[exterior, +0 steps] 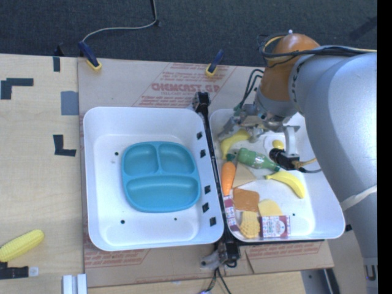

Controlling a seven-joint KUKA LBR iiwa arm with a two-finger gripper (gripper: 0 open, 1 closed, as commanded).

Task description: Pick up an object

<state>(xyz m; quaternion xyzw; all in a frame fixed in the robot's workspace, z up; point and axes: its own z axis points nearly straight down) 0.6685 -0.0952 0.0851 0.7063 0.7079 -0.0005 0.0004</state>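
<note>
The grey arm (343,103) with its orange band runs off the right edge and covers the far right corner of the right-hand shallow white bin (324,222). The metal gripper (252,125) sits low among the toys, its fingertips too cluttered to read. A yellow toy banana (234,142) lies partly under it. A green plastic bottle (254,158) is partly masked by a black cable. A small yellow item (278,144) beside the wrist is too small to identify. The yellow toy corn cob (21,245) on the bench lies near the left edge.
</note>
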